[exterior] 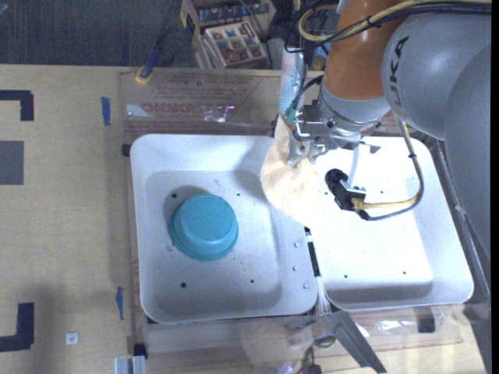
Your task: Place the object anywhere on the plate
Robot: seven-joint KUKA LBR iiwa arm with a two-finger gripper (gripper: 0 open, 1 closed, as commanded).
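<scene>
While the hand point(299, 148) hung over the seam between bins, it pinched a tan plate point(290, 187) by the rim, tilted. Blue bowl point(204, 226) sat upside down in left bin point(148, 162).

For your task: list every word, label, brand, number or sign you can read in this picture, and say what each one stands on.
"UKA": on the grey arm, the start cut off by the orange band.
Print on the clear sheet behind the bins: too blurred to read.
Covers of the boxes at top: pictures and print too small to read.
</scene>
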